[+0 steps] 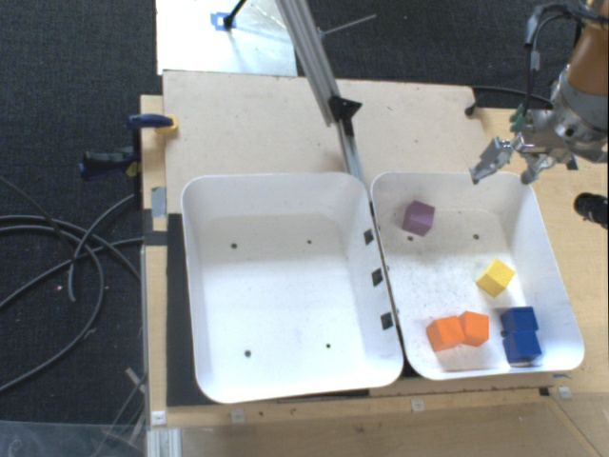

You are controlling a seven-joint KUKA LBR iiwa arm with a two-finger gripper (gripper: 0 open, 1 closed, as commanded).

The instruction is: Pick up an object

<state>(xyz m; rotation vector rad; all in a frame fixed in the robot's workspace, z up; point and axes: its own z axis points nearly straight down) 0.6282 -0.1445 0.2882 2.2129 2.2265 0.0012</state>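
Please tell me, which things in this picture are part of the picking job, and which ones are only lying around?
Part of the job:
- gripper, fingers spread, holding nothing
- purple block
- yellow block
- orange blocks
- blue blocks
- right bin holding them

Just lying about:
- left bin
- blue clamp
- black cables
- metal pole

Two white bins (285,193), one purple block (418,217), one yellow block (495,277), two orange blocks (458,331), two blue blocks (520,334)
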